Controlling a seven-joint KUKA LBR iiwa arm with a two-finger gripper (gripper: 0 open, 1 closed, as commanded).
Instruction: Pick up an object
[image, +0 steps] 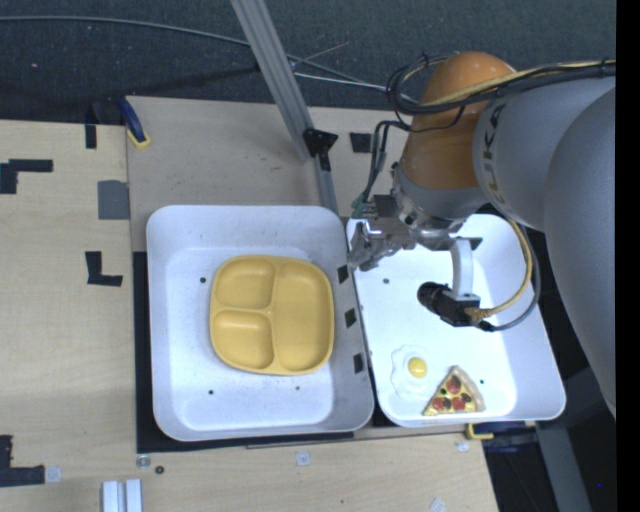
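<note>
Two shallow white bins side by side on the bench: in the left bin (170, 300), a yellow divided plate (272, 313) with three compartments, lying flat near the middle. In the right bin (500, 350), toward the near edge, a toy fried egg (411, 369) and just beside it a toy pizza slice (454, 393), both lying well apart from the gripper (372, 243), which hangs over that bin's far left corner with nothing visibly between its fingers. Open or closed: cannot tell from this angle.
</note>
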